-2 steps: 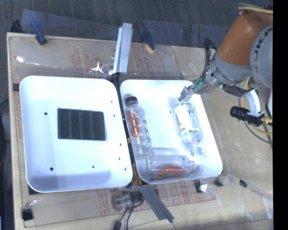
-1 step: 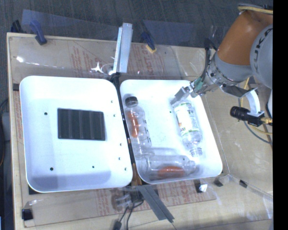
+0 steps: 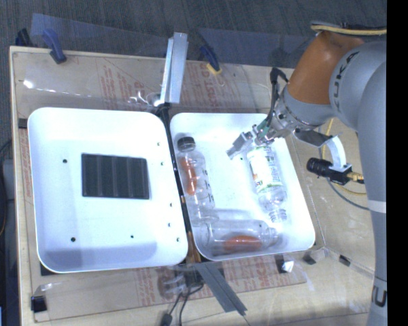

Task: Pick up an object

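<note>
Table (image 3: 88, 73) carries two white bins. Right bin (image 3: 217, 131): gripper (image 3: 248, 143) at 12 o'clock, touching labelled bottle (image 3: 266, 180) top; grip state unclear. Two more clear bottles at 9 (image 3: 192, 176) and 6 (image 3: 236, 233).

We can make out the tool (image 3: 248, 143) over the right bin (image 3: 300, 202), but its fingers are a small grey blur, and we can't tell whether they touch the labelled bottle (image 3: 266, 174) just below them. The top end of that bottle sits tucked under the tool. Behind the tool, the arm (image 3: 357, 80) runs off the right edge, so its base is cut off. Below and left of the tool, two clear bottles (image 3: 221, 223) overlap, and we can't tell where one ends. The orange contents inside them are too blurred to name. The tabletop (image 3: 326, 277) is clipped at the bottom.
</note>
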`<state>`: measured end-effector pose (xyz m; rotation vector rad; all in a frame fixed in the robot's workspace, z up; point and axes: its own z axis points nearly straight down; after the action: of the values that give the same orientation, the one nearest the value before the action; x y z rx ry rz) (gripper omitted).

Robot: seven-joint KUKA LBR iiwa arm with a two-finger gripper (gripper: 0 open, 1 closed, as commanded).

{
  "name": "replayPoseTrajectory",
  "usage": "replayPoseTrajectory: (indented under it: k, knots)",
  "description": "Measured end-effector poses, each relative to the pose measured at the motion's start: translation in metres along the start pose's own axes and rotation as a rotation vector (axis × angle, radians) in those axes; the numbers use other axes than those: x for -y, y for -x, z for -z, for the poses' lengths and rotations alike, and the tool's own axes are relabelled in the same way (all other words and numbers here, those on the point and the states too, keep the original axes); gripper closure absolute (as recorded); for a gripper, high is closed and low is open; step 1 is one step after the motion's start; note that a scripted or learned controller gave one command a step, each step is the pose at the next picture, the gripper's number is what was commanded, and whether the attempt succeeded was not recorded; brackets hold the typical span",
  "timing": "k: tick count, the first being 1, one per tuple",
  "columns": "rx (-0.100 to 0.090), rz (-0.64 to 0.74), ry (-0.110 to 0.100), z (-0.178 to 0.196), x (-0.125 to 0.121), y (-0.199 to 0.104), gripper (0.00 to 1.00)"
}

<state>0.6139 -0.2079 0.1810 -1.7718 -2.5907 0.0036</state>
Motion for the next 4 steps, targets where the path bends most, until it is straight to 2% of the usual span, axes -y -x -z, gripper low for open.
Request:
replayPoseTrajectory:
  k: [1, 2, 3, 4]
  knots:
    - [0.002, -0.026, 0.003, 0.018, 0.005, 0.000, 0.00]
    - [0.002, -0.008, 0.004, 0.025, -0.002, 0.003, 0.00]
    - [0.002, -0.160, 0.004, 0.031, -0.029, -0.011, 0.00]
    - [-0.001, -0.321, 0.001, 0.012, 0.003, 0.000, 0.00]
